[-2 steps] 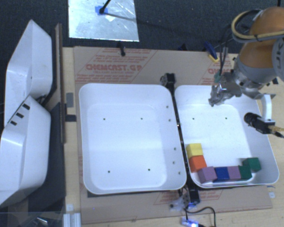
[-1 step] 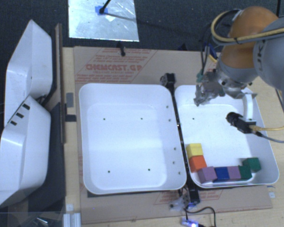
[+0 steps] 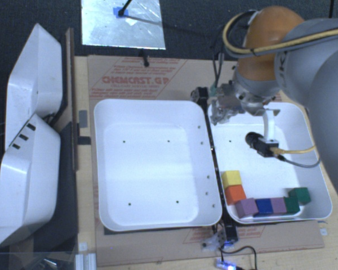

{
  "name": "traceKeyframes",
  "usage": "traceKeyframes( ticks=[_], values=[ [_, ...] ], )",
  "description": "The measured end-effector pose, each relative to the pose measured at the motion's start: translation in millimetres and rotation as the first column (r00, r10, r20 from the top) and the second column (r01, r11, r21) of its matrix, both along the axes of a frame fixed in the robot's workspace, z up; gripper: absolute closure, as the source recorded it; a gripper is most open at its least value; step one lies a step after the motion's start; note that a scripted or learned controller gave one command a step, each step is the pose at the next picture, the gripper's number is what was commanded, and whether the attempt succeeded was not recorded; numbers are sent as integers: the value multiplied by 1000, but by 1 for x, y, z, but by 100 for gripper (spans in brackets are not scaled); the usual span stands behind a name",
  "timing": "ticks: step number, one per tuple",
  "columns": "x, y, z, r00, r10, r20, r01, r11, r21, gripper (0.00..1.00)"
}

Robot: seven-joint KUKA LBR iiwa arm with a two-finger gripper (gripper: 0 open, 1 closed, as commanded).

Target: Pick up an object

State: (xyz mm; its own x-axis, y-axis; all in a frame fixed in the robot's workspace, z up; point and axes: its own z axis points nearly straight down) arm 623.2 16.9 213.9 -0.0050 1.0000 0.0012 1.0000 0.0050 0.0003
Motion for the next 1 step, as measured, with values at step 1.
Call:
traceKeyframes(
  ticks=[1],
  values=[
    [15, 48, -1, 1000, 0, 0, 0, 1000, 0, 100]
  ],
)
